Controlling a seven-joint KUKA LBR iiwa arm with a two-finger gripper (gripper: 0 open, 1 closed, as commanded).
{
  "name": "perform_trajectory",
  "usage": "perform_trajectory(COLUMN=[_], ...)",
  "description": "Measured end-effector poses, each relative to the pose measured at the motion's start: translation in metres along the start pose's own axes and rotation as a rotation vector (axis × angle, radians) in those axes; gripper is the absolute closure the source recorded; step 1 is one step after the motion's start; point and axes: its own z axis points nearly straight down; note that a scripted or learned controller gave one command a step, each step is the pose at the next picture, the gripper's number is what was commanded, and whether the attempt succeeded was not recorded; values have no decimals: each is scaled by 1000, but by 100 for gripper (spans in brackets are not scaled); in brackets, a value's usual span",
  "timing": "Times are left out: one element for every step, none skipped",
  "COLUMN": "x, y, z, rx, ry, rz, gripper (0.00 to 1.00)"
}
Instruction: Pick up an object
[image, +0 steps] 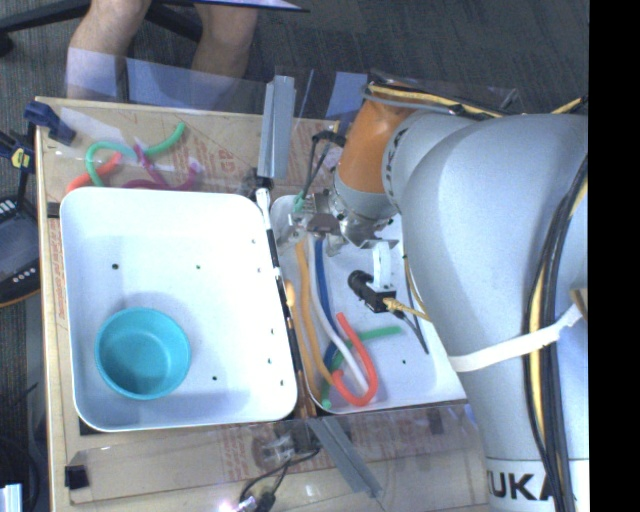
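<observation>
The right bin (425, 385) holds several long bendy pieces. Among them are a blue strand (322, 290), a yellow strand (308, 335), a white one (336, 346), a red-orange loop (364, 372) and a short green piece (378, 333). My gripper (312, 222) is low over the far left corner of this bin, just above the upper ends of the blue and yellow strands. The wrist and the big grey arm hide the bin's right half. No piece can be seen held. A teal bowl (143, 352) sits in the near left of the left bin (160, 235).
Green and pink tubes (140, 160) lie on the bench behind the left bin. A grey bar (277, 125) stands at the back between the bins. A person's legs (150, 40) are beyond the bench.
</observation>
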Motion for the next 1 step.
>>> perform_trajectory(x=[5], y=[0], z=[-9], rx=[4], ry=[9], rz=[-7], gripper=[100])
